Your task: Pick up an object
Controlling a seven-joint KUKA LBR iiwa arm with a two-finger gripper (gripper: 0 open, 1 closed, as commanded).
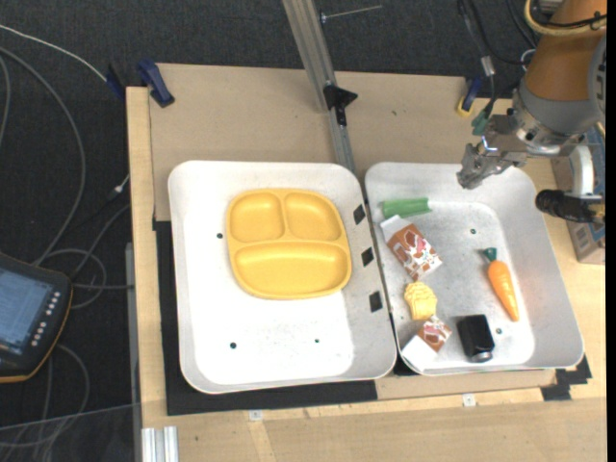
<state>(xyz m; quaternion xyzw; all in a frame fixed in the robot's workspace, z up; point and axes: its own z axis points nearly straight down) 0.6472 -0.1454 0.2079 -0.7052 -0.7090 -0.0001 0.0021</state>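
At upper right of the frame we see the arm (563, 56), grey with an orange band, reaching in over the far rim of the right bin (539, 349). Its tool (478, 166) hangs at the bin's upper edge, above bare white floor; from this angle we cannot tell how far the tool is open, and we see nothing held in it.

Within the right bin we count six things. A green tube (404, 207) lies flat near the upper left corner, just left of and below the tool. Below it a red-brown packet (414, 250) lies tilted, then a small yellow block (420, 300), then a second small packet (433, 333) at the lower left corner. Just beside that packet, to its right, sits a black box (475, 338). A carrot (501, 285) lies toward the right side, its green top pointing to upper left, well apart from the packets. All six rest on the bin floor, none touching the tool.

At centre left the left bin (202, 354) carries a yellow tray (287, 243) with three compartments, two small ones above and one long one below. Both bins sit side by side on the tan surface (241, 114), which has blue clamps at its upper edge. At lower left of the frame a tablet (27, 314) lies on the dark floor among cables.
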